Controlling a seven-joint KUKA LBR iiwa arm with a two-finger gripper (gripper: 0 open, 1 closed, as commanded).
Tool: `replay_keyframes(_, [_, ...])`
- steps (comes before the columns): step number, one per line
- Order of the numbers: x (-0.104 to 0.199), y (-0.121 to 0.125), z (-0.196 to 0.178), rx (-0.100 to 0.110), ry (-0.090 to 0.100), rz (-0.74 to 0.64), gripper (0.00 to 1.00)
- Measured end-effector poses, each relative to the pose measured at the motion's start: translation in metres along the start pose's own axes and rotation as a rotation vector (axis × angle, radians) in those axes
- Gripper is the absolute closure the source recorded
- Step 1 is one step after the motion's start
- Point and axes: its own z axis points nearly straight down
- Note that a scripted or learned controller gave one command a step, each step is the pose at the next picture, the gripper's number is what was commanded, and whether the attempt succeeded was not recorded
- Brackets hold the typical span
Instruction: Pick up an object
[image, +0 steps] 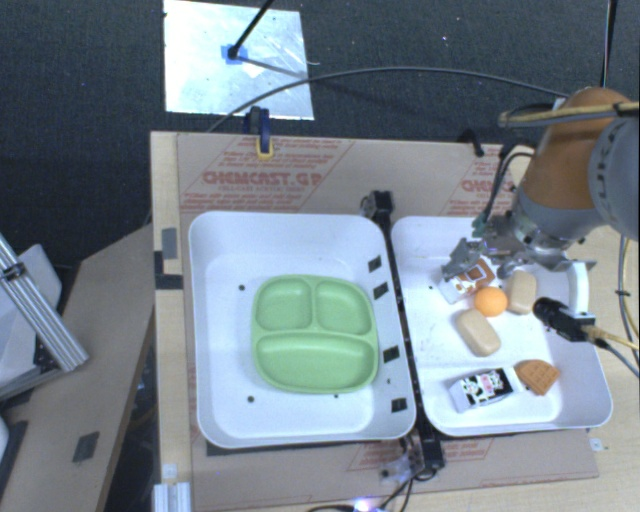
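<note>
The right bin (590, 400) holds several small items. Near its middle sit an orange ball (490, 301), a tan oblong piece (478, 332) and a second tan piece (522, 292). A brown wafer-like piece (538, 376) and a black-and-white carton (484, 388) lie towards the front. A small white and orange packet (460, 287) lies at the back left. My gripper (468, 262) hangs low over the back of this bin, just above the packet and left of the ball. Nothing is seen held in it.
The left bin (220, 240) holds a green divided plate (316, 332). A black-clipped ridge (393, 300) separates the two bins. The grey and orange arm (575, 165) crosses the right bin's back right corner. A white and black attachment (565, 310) hangs beside the tan pieces.
</note>
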Motion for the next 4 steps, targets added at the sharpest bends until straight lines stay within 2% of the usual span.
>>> replay_keyframes(1, [0.000,0.003,-0.008,-0.014,-0.001,-0.002,0.00])
replay_keyframes(2, [-0.007,0.005,0.037,-0.010,-0.001,0.000,0.00])
replay_keyframes(3, [-0.012,0.011,0.079,-0.029,-0.012,0.003,0.00])
replay_keyframes(4, [-0.010,0.016,0.061,-0.046,-0.009,0.000,1.00])
